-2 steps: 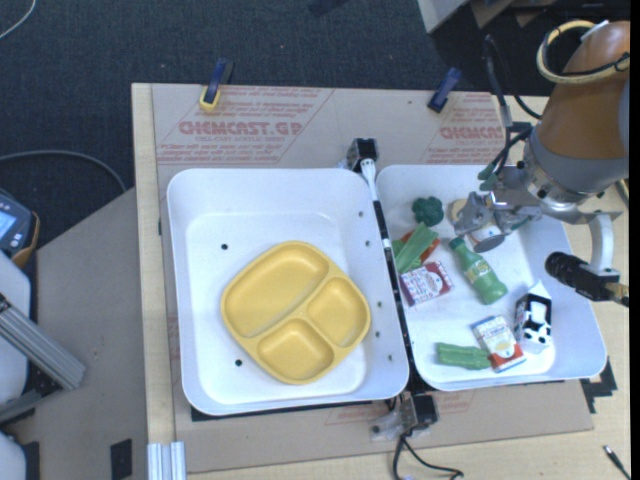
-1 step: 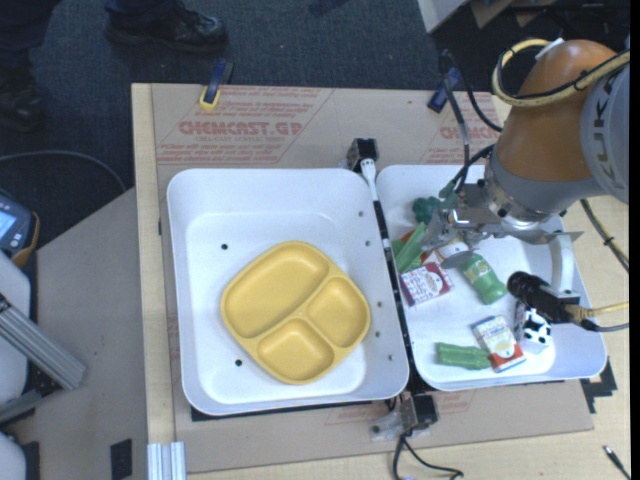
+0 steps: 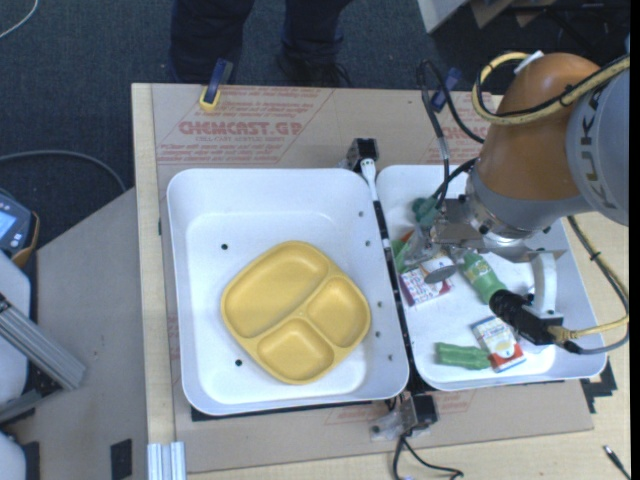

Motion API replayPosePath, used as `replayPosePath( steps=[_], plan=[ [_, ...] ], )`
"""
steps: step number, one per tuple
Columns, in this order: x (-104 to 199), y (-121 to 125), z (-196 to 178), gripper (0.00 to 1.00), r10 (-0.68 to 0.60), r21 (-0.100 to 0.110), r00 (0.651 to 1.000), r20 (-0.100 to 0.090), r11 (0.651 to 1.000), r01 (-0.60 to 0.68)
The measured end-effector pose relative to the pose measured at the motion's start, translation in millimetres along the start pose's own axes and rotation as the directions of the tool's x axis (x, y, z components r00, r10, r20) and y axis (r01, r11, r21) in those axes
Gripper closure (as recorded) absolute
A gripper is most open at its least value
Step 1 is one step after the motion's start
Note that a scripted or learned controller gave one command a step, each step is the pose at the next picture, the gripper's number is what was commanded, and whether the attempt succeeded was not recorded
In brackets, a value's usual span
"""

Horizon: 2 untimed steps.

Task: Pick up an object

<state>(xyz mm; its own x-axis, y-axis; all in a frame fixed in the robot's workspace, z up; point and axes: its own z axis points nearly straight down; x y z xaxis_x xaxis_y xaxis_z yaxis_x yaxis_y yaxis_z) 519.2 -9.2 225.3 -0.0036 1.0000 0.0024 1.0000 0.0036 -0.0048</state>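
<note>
Nearest, at the near edge of the cardboard sheet point(image 3: 250, 128): black clamp point(image 3: 412, 413) with a trailing cable, right at the seam between the 2 white bins. Left bin point(image 3: 190, 208): holds 1 yellow plate point(image 3: 295, 311) with 3 compartments, lying flat, turned a little askew. Right bin point(image 3: 580, 368): holds the loose clutter. Near edge of it: green stick point(image 3: 462, 355) lying flat, and just right of that a small red-and-white packet point(image 3: 498, 340). Farther in: green bottle point(image 3: 482, 276) tilted on its side, with a red-and-white carton point(image 3: 420, 284) to its left, close to the seam. Farther still: small green piece point(image 3: 425, 209) by a black cable. Above this clutter: grey arm with its orange band point(image 3: 535, 118), reaching in from the right, covering much of the bin's far half. Gripper point(image 3: 440, 243) low over the carton and the bottle, tucked under the wrist; cannot tell how wide or narrow, and cannot tell whether anything sits in it. Far edge of the cardboard: yellow clip point(image 3: 211, 89).
</note>
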Motion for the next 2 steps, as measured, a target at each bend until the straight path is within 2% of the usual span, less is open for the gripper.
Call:
replayPosePath(
  steps=[1,2],
  plan=[
    [22.3,-12.6,7.1,1.0,0.001,0.0,1.0,0.001,1.0,-0.001],
    [19.6,-8.1,-6.7,1.0,0.003,-0.007,1.0,0.003,1.0,-0.003]
  ],
)
